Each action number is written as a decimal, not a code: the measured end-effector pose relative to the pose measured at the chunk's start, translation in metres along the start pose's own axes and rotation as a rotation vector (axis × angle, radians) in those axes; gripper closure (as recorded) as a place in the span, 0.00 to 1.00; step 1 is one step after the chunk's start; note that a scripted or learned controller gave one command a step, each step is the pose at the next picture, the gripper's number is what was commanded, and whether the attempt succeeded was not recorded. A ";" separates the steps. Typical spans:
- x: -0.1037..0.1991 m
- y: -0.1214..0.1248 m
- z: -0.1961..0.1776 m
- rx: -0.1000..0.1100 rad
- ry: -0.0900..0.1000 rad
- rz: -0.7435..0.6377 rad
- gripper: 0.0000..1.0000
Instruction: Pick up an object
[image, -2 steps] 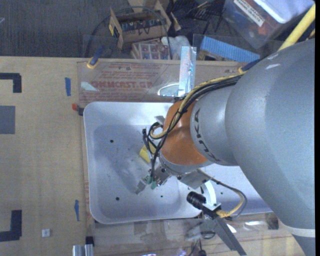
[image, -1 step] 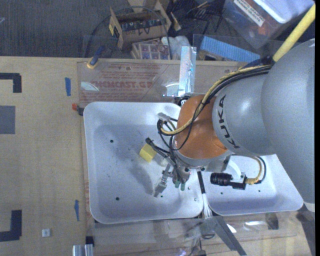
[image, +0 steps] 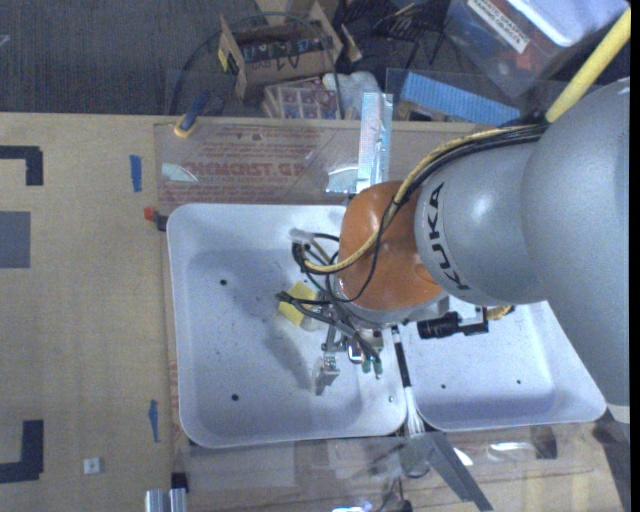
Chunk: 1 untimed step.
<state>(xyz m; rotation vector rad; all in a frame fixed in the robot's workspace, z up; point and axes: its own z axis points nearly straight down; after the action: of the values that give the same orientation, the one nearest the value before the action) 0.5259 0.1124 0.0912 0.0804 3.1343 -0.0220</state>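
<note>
A small yellow object (image: 296, 304) lies in the left bin (image: 215, 330), near the middle of the frame, half hidden under my wrist cables. My claw (image: 328, 378) hangs just below and to the right of it, over bare bin floor, with nothing between its tips; whether they stand apart or together I cannot tell. I judge this the approach step, the pick not yet made. Next I would need to shift up-left until I am over the object, then descend. The right bin (image: 520, 390) sits alongside on the counter (image: 80, 330).
</note>
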 end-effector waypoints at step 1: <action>0.024 -0.016 0.000 -0.019 -0.009 0.042 0.00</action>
<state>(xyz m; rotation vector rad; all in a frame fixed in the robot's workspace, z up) 0.5014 0.0979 0.0909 0.1461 3.1223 0.0083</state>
